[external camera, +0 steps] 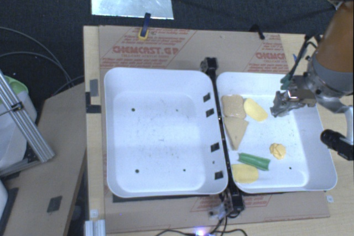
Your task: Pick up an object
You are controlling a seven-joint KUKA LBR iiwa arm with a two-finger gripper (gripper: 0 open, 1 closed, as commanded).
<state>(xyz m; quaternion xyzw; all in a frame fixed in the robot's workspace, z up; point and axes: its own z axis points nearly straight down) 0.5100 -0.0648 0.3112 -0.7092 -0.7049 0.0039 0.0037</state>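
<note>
Gripper point(281, 103) first: it hangs over the right bin point(315, 174), up near that bin's far right part, at the end of the grey arm point(332, 72) with its orange band, which comes in from the right. Whether it is apart or together I cannot tell from where I stand; nothing shows between its tips.

Just left of it, in the same bin, lies a yellow oval piece point(255, 110), close to the gripper but apart from it. Touching that piece on its left is a pale tan lump point(233, 105), and below the lump a cream wedge point(236, 131) points toward the near side. Further down sits a small yellow crinkled bit point(277, 150), well apart from the rest. Near the bin's front edge a green pod point(254, 161) rests against another yellow piece point(245, 174).

Beside it, the left bin point(119, 91) shows its white floor with a few dark specks.
</note>
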